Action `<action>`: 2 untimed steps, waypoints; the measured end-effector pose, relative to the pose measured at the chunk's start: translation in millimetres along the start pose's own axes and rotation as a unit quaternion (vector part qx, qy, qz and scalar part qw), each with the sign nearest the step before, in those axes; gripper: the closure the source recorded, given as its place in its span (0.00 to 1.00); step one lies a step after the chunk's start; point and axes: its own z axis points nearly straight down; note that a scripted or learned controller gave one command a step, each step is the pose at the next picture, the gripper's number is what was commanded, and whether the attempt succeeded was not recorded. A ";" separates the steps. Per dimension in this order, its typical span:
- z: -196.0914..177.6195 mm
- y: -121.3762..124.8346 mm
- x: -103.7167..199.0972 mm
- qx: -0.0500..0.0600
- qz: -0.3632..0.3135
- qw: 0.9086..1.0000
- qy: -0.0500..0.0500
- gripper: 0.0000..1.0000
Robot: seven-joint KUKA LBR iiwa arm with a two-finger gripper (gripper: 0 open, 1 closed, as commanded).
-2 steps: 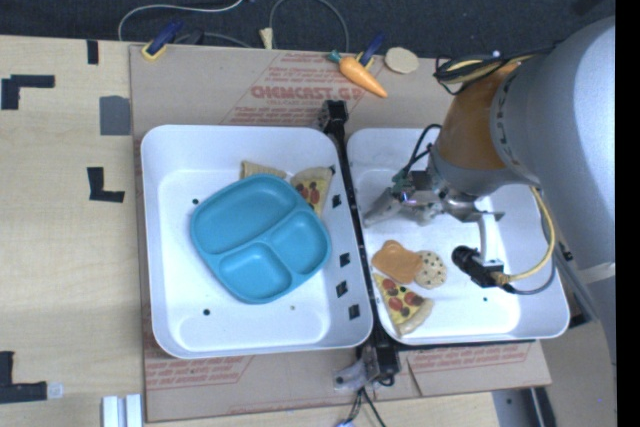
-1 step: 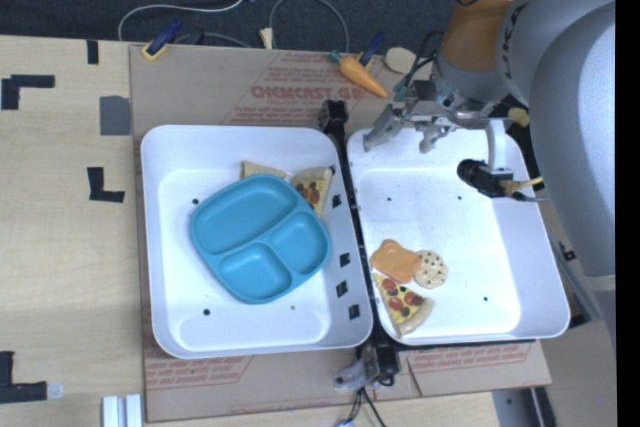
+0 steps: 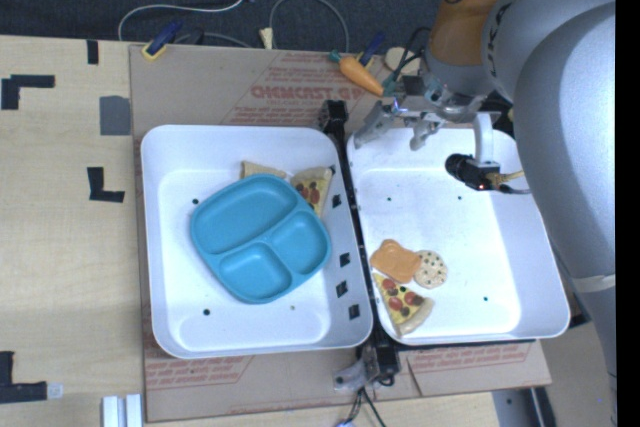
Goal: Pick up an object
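Gripper (image 3: 415,125) at the right bin's (image 3: 500,215) far rim, seemingly spread and empty, well apart from the toast (image 3: 395,261), cookie (image 3: 431,268) and pizza slice (image 3: 403,303) huddled near the front-left corner, risking a nudge or a wall strike.

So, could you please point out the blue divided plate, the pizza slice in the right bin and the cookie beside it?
blue divided plate (image 3: 260,237): camera view, its middle ridge.
pizza slice (image 3: 404,303): camera view, its topped face.
cookie (image 3: 431,268): camera view, its centre.
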 end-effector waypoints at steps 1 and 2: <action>0.0 -52.7 16.1 0.002 0.001 1.000 0.000 0.00; 0.1 -9.4 4.4 -0.001 0.000 1.000 0.000 0.00</action>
